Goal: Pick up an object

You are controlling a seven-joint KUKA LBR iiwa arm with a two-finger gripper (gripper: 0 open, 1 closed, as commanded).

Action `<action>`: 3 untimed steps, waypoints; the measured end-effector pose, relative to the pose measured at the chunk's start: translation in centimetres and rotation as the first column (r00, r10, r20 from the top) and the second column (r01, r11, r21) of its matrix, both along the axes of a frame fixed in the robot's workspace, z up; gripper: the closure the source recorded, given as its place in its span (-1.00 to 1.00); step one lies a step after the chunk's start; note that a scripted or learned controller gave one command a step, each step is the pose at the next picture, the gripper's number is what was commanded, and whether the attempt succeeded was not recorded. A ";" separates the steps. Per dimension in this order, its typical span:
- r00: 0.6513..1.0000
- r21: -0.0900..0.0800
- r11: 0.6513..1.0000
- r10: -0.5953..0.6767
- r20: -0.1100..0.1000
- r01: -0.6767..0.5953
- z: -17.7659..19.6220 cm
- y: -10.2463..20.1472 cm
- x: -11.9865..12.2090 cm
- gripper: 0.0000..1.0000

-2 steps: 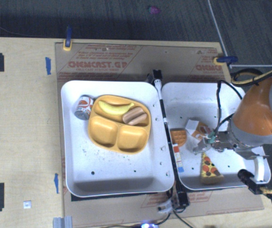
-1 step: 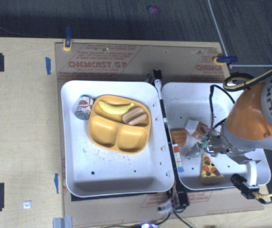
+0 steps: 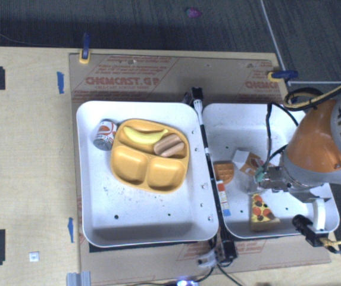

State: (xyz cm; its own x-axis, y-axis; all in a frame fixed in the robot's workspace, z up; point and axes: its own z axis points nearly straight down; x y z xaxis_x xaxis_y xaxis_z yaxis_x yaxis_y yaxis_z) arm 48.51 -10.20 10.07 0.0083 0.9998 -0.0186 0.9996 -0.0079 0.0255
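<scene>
In the right bin lie a toy pizza slice near the front, a brown toast-like piece by the left wall, and a small tan and white packet in the middle. My gripper hangs over the right bin, just right of the packet and above the pizza slice. The grey wrist with its orange band hides the bin's right part. In the left bin a yellow divided plate holds a banana and a hot dog. A small can lies beside the plate.
A narrow red, white and blue strip lies along the right bin's left wall. Black cables hang from the arm over the right bin. Both bins rest on a brown board held by clamps.
</scene>
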 end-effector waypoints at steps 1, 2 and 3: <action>1.000 0.019 1.000 0.010 -0.024 -0.009 8.4 5.7 -0.5 1.00; 1.000 0.019 1.000 0.010 -0.024 -0.009 8.4 5.6 -0.5 -1.00; 1.000 0.019 1.000 0.009 -0.025 -0.009 -0.7 1.3 0.7 -1.00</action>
State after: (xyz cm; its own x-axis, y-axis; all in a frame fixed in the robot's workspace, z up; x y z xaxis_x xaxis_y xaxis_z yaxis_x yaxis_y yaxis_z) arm 49.17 -8.95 9.40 -0.0007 1.0000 0.0003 1.0000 0.0007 0.0001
